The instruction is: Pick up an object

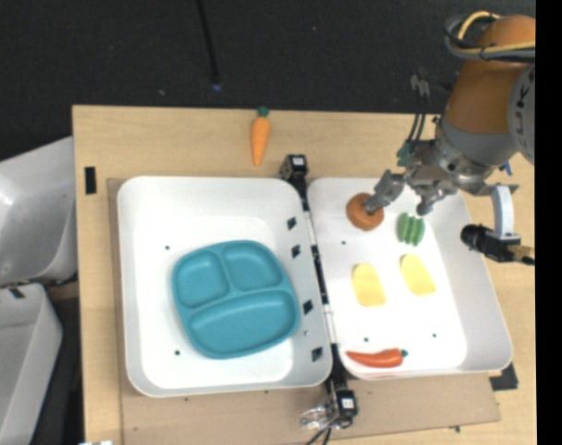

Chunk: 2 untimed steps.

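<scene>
L bin (142, 248) w/ blue tray (233, 297), R bin (466, 341) w/ toy foods, gripper (403, 193) above

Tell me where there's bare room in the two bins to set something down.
Left bin: bare floor rings the blue plate, widest along the far wall. Right bin: free between the two yellow pieces and the red pepper. Its far end is crowded: brown piece, green piece, tool.

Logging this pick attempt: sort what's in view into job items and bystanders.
Job:
gripper, hovering over the right bin
brown piece
green piece
two yellow pieces
red pepper

Bystanders:
blue tray in the left bin
carrot on the bench
</scene>
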Motion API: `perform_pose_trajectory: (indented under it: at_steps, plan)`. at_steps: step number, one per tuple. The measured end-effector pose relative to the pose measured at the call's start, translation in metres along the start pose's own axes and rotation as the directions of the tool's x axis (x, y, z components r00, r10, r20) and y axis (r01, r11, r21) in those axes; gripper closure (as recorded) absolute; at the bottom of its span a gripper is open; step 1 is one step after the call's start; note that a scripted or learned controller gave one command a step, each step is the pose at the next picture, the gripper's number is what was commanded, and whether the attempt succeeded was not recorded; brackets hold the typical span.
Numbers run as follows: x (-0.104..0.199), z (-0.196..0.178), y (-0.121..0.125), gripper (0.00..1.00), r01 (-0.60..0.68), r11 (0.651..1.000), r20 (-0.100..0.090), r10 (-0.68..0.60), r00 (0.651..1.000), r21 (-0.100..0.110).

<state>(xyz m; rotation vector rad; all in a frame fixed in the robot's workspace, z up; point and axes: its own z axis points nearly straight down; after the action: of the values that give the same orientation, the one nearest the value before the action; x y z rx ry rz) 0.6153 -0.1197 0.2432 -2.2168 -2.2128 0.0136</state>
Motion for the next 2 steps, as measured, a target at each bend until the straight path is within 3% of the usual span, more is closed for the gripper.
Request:
perform_pose_trajectory:
  at_steps: [1,2]
  plan:
    - [0.000,-0.008,0.002,0.00,0.002,1.000,0.001,-0.002,1.000,-0.014]
    - [0.009,0.047,0.000,0.00,0.003,1.000,0.002,-0.003,1.000,-0.009]
